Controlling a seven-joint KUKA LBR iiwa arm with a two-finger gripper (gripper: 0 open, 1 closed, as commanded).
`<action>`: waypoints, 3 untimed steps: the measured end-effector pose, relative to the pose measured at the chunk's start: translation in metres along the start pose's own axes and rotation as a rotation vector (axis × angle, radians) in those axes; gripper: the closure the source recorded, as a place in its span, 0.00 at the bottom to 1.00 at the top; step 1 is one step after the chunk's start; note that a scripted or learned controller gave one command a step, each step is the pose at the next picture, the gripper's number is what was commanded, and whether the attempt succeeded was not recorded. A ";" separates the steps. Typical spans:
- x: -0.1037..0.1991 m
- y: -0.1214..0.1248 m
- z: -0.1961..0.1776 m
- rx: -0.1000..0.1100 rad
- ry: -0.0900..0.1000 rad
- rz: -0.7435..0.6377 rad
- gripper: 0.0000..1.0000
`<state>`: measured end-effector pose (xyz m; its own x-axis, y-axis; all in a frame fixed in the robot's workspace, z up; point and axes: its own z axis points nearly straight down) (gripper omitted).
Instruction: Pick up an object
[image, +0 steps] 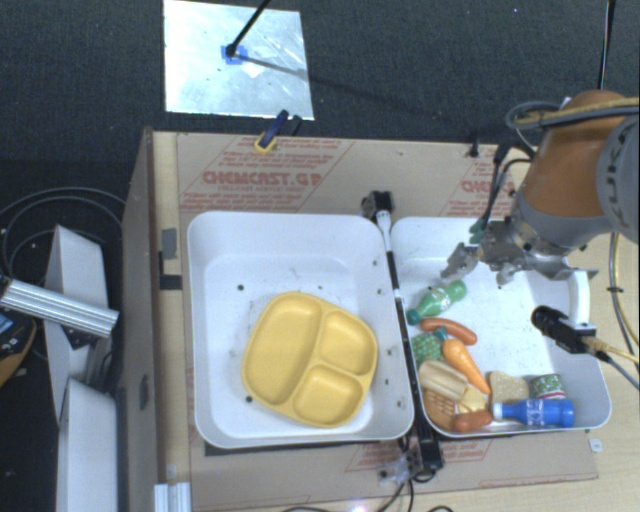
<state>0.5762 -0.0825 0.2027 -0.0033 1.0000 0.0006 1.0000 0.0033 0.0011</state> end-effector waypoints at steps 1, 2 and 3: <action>-0.038 -0.003 -0.031 -0.002 -0.002 0.003 0.00; -0.047 -0.037 -0.003 0.001 -0.001 0.002 0.00; -0.019 -0.057 0.048 0.002 0.000 0.001 0.00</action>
<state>0.5195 -0.1014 0.1550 -0.0024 1.0000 0.0005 1.0000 0.0024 -0.0006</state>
